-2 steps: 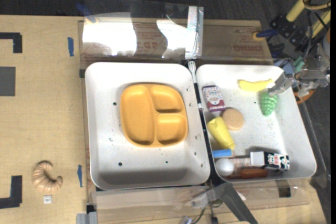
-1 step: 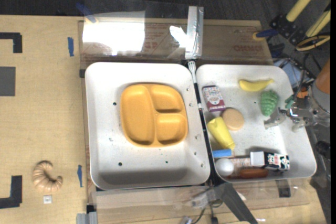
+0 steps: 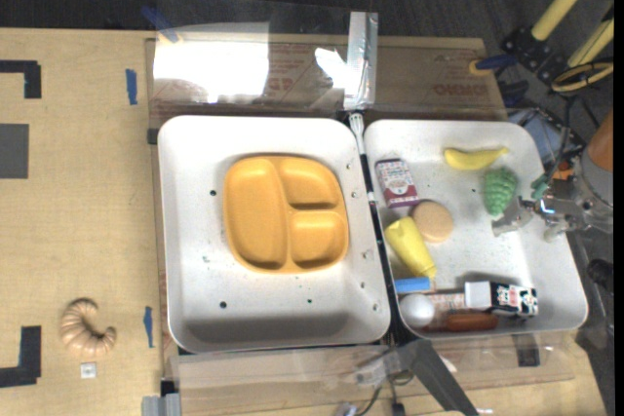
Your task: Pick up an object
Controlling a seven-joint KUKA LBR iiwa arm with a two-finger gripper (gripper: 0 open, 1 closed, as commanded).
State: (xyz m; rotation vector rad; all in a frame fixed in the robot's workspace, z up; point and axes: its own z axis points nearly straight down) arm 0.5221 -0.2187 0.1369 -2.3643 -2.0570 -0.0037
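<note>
Bins (image 3: 185, 151): two; yellow tray (image 3: 286, 211): one; banana (image 3: 474, 157): one.

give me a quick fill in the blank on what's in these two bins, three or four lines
1. The orange divided tray lies in the ____ bin.
2. The banana lies in the right bin, just above a toy that is ____ in colour.
3. On the bench outside the bins, at lower left, lies a ____.
4. The end effector is at the ____ edge of the right bin.

Missing words: left; green; croissant; right
</note>
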